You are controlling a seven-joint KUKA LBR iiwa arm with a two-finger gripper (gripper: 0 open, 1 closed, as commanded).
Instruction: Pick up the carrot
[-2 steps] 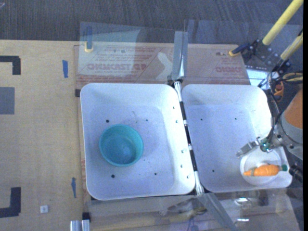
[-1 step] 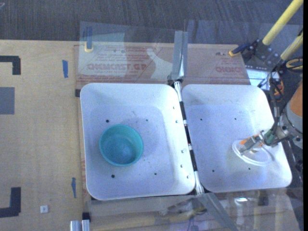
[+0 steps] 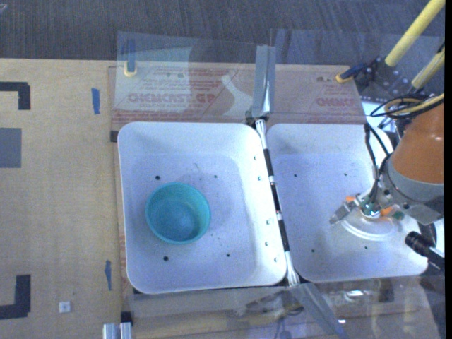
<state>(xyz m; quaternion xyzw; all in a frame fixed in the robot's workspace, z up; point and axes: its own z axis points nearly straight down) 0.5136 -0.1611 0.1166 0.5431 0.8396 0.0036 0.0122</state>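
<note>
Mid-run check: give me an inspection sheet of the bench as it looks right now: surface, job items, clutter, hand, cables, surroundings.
Surface: wooden bench bearing the left bin and the right bin, side by side.
Job's things: small orange piece in the right bin beside the hand, possibly the carrot; too small to confirm.
Clutter: teal bowl upright in the left bin.
Hand: hand low over the right bin's right half, next to the orange piece; grip unclear.
Cables: black cables loop beside the arm at the right bin's far right edge.
Surroundings: blue tape marks and black tape marks on the bench; clear panels behind the bins; grey floor beyond.
</note>
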